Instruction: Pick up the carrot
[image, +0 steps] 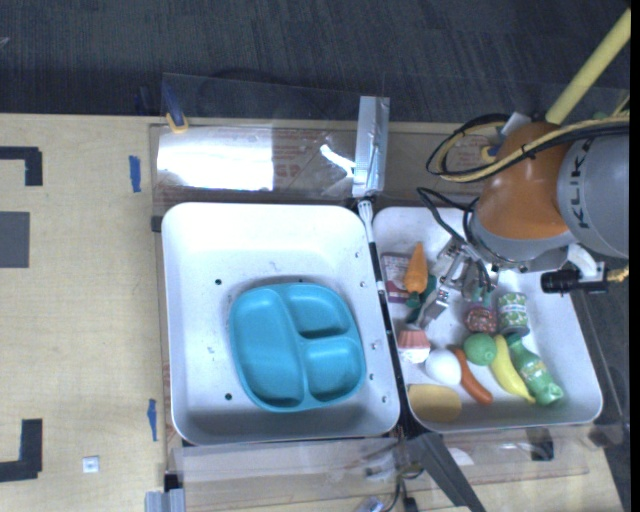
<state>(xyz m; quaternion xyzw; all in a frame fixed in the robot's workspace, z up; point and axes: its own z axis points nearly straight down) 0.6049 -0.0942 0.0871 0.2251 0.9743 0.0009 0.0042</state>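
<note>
A grey arm (590, 200) with an orange band (520, 190) reaches in from the upper right of the frame and hangs over the right bin (585, 400), its gripper (450, 285) low among the toy food at the centre right. How far the gripper is open cannot be told, because the metal parts blur together against the clutter, and nothing can be seen held in it.

The carrot (472, 376) lies on the bin floor at the lower right of the frame, slanting down to the right, below the gripper and apart from it. It sits between a white egg (443, 368) on its left and a banana (507, 370) on its right, with a green lime (480, 348) touching its upper end. A green bottle (535, 375) lies just right of the banana, and two small cans (497, 313) stand above the lime. An orange wedge (416, 270) rests near the bin's left wall, and a yellow slice (435, 402) sits at the bin's lower left corner.

The left bin (200, 250), at the centre of the frame, carries a blue divided tray (297, 345). A clear sheet (260, 150) lies above both bins at the top centre.
</note>
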